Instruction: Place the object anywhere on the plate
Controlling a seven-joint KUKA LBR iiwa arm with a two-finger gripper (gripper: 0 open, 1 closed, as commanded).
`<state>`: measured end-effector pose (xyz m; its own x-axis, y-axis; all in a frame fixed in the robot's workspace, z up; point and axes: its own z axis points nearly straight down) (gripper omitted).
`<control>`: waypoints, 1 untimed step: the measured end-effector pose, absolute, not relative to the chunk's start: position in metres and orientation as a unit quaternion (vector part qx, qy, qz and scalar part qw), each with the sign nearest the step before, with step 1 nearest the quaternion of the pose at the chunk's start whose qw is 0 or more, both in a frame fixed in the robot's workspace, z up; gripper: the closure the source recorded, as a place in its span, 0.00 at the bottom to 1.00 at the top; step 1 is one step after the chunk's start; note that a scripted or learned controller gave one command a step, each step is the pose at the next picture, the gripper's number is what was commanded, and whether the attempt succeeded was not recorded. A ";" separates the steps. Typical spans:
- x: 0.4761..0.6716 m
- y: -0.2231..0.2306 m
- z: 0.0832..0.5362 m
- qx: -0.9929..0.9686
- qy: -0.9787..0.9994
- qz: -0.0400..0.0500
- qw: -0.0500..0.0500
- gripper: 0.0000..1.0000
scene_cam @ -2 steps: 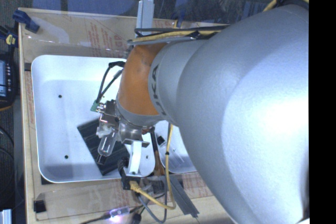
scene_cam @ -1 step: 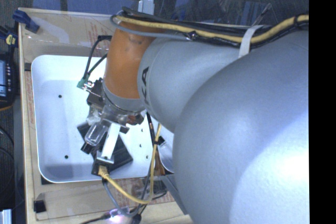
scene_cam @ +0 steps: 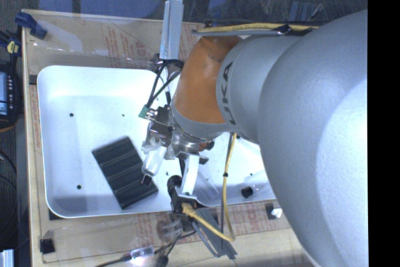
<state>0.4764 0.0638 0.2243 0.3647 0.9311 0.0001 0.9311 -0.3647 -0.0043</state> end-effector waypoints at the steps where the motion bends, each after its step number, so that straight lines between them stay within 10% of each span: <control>1: 0.474 0.132 0.116 -0.884 -0.467 0.004 0.002 1.00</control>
<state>0.4742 0.1320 0.1161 0.5643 0.8256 -0.0048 0.8255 -0.5643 -0.0069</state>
